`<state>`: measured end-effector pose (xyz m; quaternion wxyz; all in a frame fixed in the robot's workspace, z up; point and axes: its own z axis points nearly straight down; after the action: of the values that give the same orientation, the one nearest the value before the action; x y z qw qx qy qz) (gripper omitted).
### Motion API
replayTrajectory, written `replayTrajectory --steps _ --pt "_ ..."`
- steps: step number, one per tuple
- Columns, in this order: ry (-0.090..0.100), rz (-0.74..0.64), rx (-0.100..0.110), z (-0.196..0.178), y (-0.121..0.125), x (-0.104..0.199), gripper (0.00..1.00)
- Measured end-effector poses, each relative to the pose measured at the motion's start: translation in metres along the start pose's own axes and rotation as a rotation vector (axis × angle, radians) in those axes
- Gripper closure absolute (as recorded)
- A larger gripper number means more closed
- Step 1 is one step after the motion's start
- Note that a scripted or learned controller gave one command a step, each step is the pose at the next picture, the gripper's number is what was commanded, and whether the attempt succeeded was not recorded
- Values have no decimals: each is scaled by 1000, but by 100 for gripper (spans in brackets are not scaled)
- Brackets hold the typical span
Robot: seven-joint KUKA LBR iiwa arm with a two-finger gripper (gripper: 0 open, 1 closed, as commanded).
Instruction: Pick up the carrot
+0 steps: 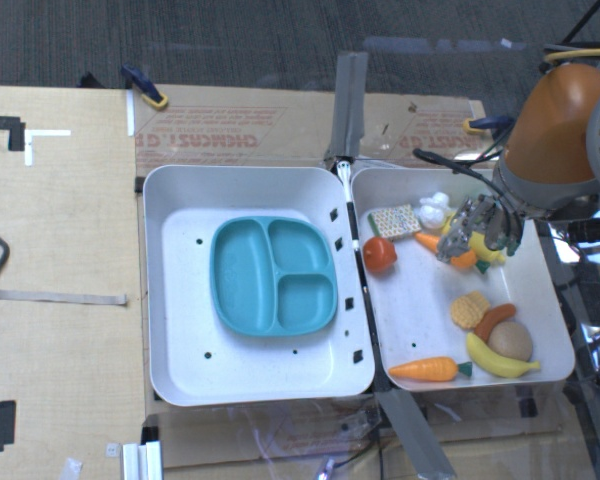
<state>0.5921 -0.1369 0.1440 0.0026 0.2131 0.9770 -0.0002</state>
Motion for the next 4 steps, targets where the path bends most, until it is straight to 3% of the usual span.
replayTrajectory --steps 1,2,3,4 --pt "3 75 0 -49 81 93 100" --pt "-3 -23 0 -227 30 48 100" --pt "-2 -24 0 -227 31 48 0" --pt "2 -124 0 -118 42 39 0"
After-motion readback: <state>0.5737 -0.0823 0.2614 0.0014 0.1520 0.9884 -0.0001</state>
